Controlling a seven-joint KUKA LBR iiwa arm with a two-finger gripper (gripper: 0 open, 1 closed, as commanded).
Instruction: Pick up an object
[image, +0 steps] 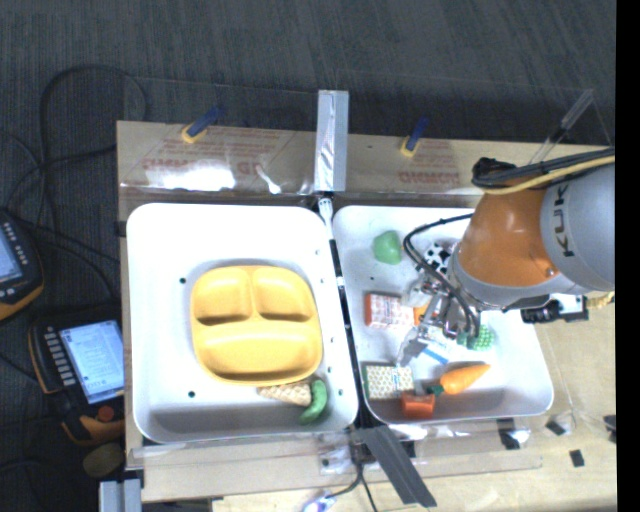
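The right bin (520, 400) holds several small items. My gripper (432, 335) hangs low over its middle, under the orange band of the arm (505, 240). Just below the gripper lies a small blue and white item (432, 353), partly hidden by it. An orange and white box (385, 310) sits to the gripper's left, and a green ball (387, 246) lies further back. A carrot (463, 377), a red block (419, 404) and a checkered piece (387, 379) lie near the front wall. A green studded thing (483, 338) peeks out to the right of the gripper.
The left bin (160, 240) holds a yellow divided plate (256, 320), with a green pepper (317, 401) and a waffle piece (285, 392) at its front edge. A metal divider (331, 140) stands behind the bins. Cables and devices (85, 365) lie off the bench to the left.
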